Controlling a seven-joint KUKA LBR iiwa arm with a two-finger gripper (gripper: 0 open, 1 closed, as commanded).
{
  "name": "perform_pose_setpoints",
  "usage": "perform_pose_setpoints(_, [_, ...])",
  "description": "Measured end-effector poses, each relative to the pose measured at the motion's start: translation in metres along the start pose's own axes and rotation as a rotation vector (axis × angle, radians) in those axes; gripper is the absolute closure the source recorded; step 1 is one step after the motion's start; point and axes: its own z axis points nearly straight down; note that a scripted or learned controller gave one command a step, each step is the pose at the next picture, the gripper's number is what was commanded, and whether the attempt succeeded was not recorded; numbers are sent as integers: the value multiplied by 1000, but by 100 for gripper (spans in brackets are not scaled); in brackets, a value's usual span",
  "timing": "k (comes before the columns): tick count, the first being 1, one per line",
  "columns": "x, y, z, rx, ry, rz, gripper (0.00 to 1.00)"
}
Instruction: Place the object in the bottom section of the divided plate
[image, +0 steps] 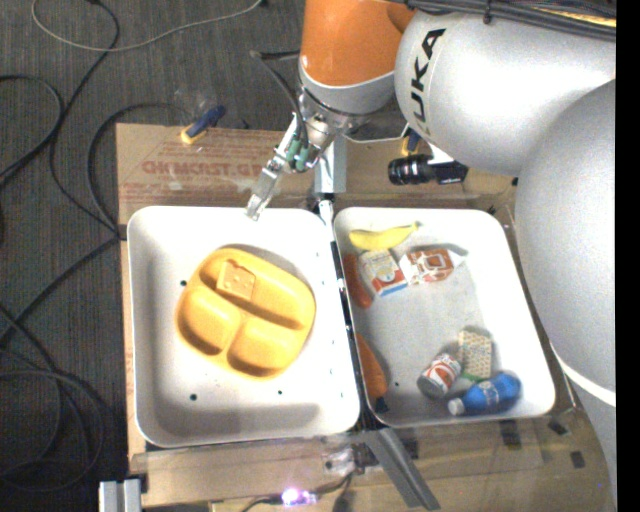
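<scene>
On the far left, dark floor with loose cables (40, 330) runs past the bench; next comes the left bin (150, 400), white and shallow, with a brown cardboard sheet (190, 165) showing behind its far rim and a small blue-and-yellow item (203, 122) lying on that sheet; inside the left bin sits the yellow divided plate (247, 310), and a tan square object (238, 279), like a cracker, lies in the plate's upper section, the two lower sections bare; above the bin's far rim hangs the gripper (262, 195), reaching down-left from the orange-banded wrist (350, 50), its thin fingers close together with nothing seen between them, its tip just past the rim and apart from the plate; the right bin (500, 240) touches the left one along their shared edge and holds a banana (382, 237), red-and-white packets (410, 268), an orange piece (372, 370) against its left wall, a small can (438, 376), a tan block (477, 352) and a blue bottle (488, 394); the grey arm (530, 110) covers the upper right.
</scene>
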Motion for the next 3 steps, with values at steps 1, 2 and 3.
perform_pose_setpoints(1, [0, 0, 0, 0, 0, 0, 0])
perform_pose_setpoints(2, [7, 3, -13, -1, -1, -67, 0])
perform_pose_setpoints(3, [-2, -23, 67, -1, 5, 36, 0])
